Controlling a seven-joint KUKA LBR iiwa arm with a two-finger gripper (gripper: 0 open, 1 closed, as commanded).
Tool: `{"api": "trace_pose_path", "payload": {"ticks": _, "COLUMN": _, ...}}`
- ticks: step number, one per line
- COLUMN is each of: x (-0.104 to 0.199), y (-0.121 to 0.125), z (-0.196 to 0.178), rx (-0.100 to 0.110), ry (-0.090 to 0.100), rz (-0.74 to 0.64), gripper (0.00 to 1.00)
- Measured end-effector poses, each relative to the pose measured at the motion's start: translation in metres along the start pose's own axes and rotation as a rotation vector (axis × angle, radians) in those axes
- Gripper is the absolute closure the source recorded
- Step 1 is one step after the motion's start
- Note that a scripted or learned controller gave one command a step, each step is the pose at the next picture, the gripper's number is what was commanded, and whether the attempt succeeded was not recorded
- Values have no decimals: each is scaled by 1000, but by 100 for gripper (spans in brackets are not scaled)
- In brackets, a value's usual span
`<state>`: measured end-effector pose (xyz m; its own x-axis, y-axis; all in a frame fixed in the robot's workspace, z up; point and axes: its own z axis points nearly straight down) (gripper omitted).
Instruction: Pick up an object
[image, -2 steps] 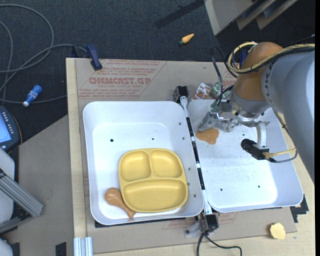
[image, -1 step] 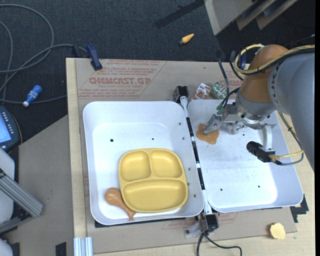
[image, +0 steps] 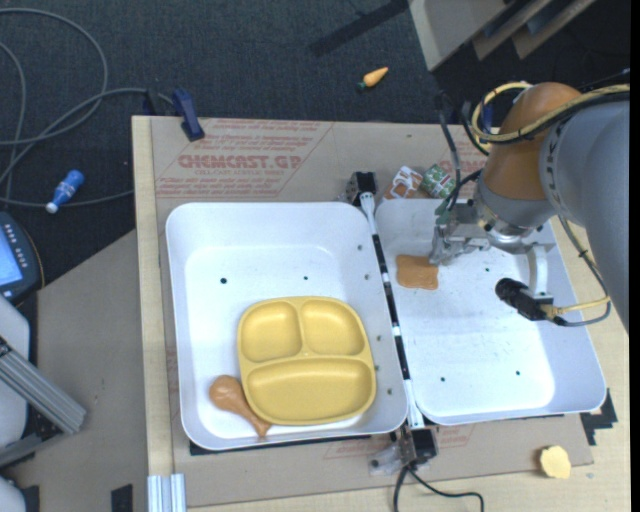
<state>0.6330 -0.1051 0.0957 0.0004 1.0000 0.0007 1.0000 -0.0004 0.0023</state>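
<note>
The toast slice (image: 417, 272) lies flat in the right bin (image: 520, 395), upper left corner, just beside the divider wall. My gripper (image: 447, 243) hangs just above its right edge; finger state: cannot tell. Risk, in my judgement: a thin, flat piece near the wall may slide from under the tips, or I close off-centre on one edge.

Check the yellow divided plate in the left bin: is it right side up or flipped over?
Right side up. The yellow divided plate lies flat in the left bin, its three compartments facing the camera with raised ridges between them.
</note>
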Motion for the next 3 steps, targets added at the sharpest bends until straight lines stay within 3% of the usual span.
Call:
{"api": "trace_pose_path", "payload": {"ticks": 1, "x": 0, "y": -72, "z": 12, "rx": 11, "ry": 2, "rz": 3, "gripper": 100}}
{"api": "trace_pose_path", "payload": {"ticks": 2, "x": 0, "y": -69, "z": 11, "rx": 4, "ry": 0, "rz": 1, "gripper": 0}}
{"api": "trace_pose_path", "payload": {"ticks": 3, "x": 11, "y": 17, "z": 10, "rx": -6, "ry": -2, "rz": -5, "gripper": 0}}
